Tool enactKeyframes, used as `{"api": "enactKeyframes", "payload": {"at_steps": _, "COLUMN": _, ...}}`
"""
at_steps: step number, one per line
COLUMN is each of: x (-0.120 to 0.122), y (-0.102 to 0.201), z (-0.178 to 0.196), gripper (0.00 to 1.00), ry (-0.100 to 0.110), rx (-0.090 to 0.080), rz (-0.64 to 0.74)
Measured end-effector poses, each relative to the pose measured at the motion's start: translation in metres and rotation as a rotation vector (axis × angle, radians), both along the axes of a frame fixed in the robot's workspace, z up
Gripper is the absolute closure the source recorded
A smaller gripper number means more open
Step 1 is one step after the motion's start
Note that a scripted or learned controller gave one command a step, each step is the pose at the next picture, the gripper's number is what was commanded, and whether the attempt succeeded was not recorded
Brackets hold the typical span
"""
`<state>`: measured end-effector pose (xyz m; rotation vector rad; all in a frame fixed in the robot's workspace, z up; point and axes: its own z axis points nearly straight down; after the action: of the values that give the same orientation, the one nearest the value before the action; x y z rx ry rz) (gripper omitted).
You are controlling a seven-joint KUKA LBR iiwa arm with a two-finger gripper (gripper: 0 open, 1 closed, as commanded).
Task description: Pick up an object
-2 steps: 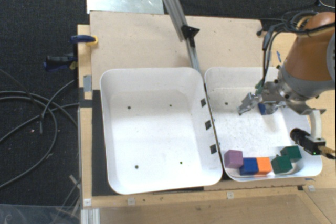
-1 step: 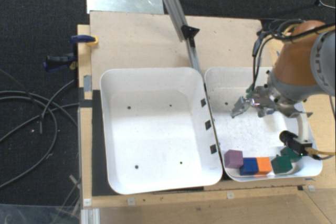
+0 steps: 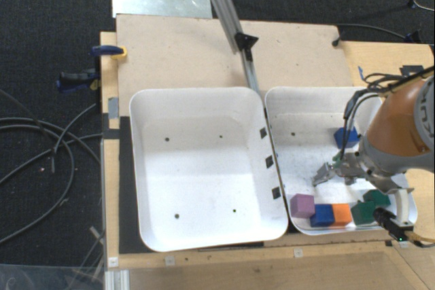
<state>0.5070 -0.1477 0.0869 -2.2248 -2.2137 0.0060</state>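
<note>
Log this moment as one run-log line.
arm over right bin | gripper above bin floor, holding nothing | purple block, blue block, orange block at near wall

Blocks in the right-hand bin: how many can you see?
5. A purple block, a blue block and an orange block sit along the near wall, a green one beside them, another blue piece farther back. The arm may hide more.

No legible text, label, brand, number or sign found. Checked: both white bins [image 3: 197, 105], the coloured blocks [image 3: 322, 215], the arm [image 3: 401, 125] and the desk [image 3: 204, 51]. All surfaces unmarked.
</note>
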Motion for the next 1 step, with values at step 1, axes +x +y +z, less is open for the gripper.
{"api": "enactKeyframes", "payload": {"at_steps": 1, "x": 0.0630, "y": -0.0631, "z": 0.0050, "gripper": 0.00, "ry": -0.014, "rx": -0.006, "rz": 0.005}}
